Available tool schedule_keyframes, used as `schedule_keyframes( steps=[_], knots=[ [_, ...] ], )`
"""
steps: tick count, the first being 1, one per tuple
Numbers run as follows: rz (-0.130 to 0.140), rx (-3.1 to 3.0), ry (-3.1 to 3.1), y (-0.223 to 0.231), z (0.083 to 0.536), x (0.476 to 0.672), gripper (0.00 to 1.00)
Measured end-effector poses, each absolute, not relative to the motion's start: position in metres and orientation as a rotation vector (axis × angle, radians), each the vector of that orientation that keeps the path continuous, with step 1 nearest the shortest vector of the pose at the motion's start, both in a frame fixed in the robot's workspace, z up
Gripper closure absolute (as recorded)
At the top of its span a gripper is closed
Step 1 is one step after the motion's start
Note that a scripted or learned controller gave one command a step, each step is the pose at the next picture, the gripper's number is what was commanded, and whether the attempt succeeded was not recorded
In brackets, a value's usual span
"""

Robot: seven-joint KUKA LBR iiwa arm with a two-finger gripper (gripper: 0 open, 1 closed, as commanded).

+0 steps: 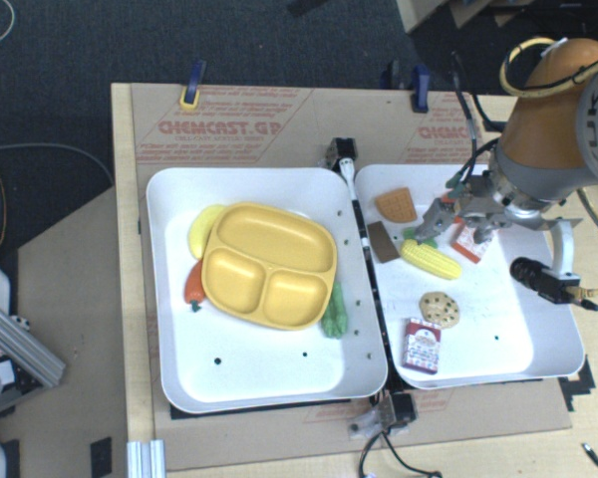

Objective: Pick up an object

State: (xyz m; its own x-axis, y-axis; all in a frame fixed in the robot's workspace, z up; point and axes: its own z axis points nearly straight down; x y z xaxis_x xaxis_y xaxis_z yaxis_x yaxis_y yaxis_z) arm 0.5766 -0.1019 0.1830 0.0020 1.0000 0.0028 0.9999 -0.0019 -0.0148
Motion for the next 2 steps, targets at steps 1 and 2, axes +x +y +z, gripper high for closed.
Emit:
schedule_keyframes(
  steps=[1, 2],
  knots=[
    [0.001, -2.220, -2.220, -0.102, 0.190, 0.580, 0.00],
    [0.006, -2.217, -2.218, -0.101, 0.142, 0.588, 0.00]
  ],
)
